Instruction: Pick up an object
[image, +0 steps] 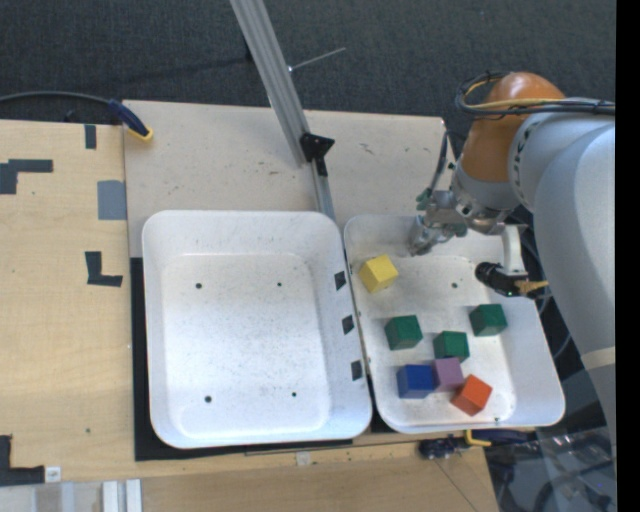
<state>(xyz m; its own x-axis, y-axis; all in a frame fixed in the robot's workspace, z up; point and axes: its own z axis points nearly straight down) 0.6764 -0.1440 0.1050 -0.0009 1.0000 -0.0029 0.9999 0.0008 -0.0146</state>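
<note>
The gripper (428, 238) hangs over the right bin (535, 400) near a yellow cube (379, 273), its jaws too blurred to tell.

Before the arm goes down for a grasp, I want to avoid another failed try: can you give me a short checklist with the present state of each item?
1. Hand carries nothing: cannot tell, its tip is too small to read.
2. Hand is over the right white bin: ok, near its far edge.
3. Closest target, the yellow cube, stands apart from the others: ok.
4. Yellow cube is away from the bin wall: not ok, it sits near the left rim.
5. Blue cube, purple cube and orange cube have room for a grasp: not ok, they are bunched together.
6. Hand is right above a cube: not ok, it hangs right of and beyond the yellow one.
</note>
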